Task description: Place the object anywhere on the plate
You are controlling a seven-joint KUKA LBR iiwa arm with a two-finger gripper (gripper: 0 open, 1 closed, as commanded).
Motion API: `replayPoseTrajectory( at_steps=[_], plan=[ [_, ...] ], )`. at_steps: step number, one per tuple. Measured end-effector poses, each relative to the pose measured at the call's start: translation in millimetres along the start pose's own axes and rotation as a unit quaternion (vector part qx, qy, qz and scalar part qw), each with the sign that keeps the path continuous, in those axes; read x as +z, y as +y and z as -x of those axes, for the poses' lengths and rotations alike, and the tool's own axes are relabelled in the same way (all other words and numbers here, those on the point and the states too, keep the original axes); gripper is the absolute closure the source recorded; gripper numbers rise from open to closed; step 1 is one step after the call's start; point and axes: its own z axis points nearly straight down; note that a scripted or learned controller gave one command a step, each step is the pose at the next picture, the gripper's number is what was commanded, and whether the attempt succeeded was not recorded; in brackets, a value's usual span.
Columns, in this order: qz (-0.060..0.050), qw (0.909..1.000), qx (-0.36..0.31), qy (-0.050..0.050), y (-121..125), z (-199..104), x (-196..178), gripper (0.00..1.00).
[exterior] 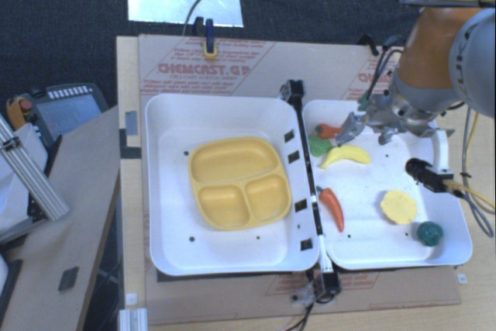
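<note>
**Supervisor:** Where is the plate, and what is on it?

**Operator:** I see the yellow three-compartment plastic plate (236,182) lying flat in the left white bin (167,190), roughly central. Nothing rests in its compartments.

**Supervisor:** And the objects?

**Operator:** All are in the right white bin (457,244). I note a yellow toy banana (346,156) near the far end, a green piece (319,144) and an orange-red piece (326,131) just beside it, a red-orange toy pepper (332,208) near the divider, a flat yellow round piece (398,207) and a dark green ball (429,232) toward the near right corner.

**Supervisor:** End effector?

**Operator:** The end effector (366,129) sits over the far end of the right bin, close above the banana. I cannot tell how far it is parted, nor whether it grips anything.
</note>
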Motion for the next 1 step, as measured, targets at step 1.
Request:
replayPoseTrajectory(
  at_steps=[1],
  plan=[
    [0.006, 1.0000, -0.001, -0.001, 2.7, 0.1, -6.0, 0.00]
  ],
)
